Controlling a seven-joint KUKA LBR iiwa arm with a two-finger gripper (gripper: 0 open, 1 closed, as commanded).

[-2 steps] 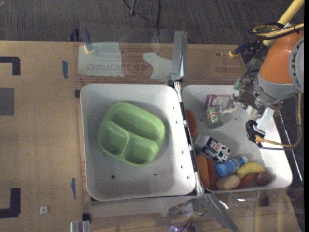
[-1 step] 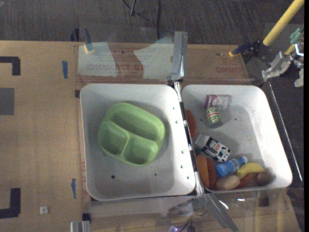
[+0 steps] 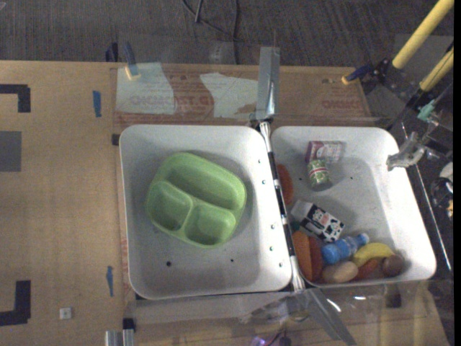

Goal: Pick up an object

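Bench (image 3: 57,193): brown board surface with blue tape pieces and black marks at the left.
Left bin (image 3: 137,265): white and shallow, it holds one thing.
Green tray (image 3: 196,200): light green plate with three compartments, lying flat and slightly turned, in the middle of the left bin.
Right bin (image 3: 382,193): white, touching the left bin along the middle wall; all the small objects for picking are here.
Orange piece (image 3: 286,182): long, lying along the left wall of the right bin.
Small carton (image 3: 324,150): purple and white, at the far side, just beside a small green can (image 3: 318,173) that is nearer.
Cow carton (image 3: 318,220): black and white, lying on its side, near the left wall.
Near pile: carrot (image 3: 302,254), blue bottle (image 3: 344,247), banana (image 3: 372,251) and a tan potato (image 3: 340,272), packed close together at the near wall.
Gripper (image 3: 407,153): grey metal part over the right rim of the right bin, apart from all objects; if it is spread or pressed together, I cannot tell.
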